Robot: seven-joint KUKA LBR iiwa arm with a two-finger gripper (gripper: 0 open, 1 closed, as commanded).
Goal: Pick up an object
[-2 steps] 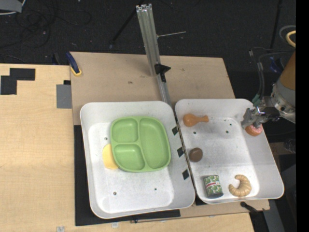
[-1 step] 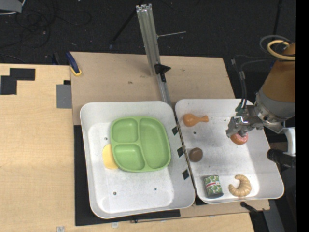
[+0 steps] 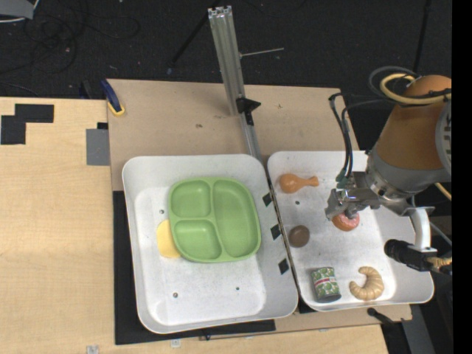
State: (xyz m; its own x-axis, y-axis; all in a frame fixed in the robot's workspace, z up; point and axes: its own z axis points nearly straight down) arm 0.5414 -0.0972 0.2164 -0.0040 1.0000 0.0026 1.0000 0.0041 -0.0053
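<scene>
Your fingers [image 3: 341, 206] sit low over a red-orange ball [image 3: 346, 220] just beneath them, though you can't tell whether they're closed on it, so the reach looks done and the grasp and lift remain.

We found two bins side by side on the surface [image 3: 184, 116]. In the left bin [image 3: 140, 271] a divided tray [image 3: 215, 220] lay toward the back, with a flat piece [image 3: 165, 240] tucked under its left edge. The right bin [image 3: 402, 286] held a gourd-shaped toy [image 3: 296, 183] at the back left, a small round object [image 3: 299, 235] in front of it, a can [image 3: 324, 283] near the front, and a croissant [image 3: 368, 283] just right of the can. The tool [image 3: 345, 211] sat over a round toy [image 3: 346, 220] in the bin's middle.
</scene>
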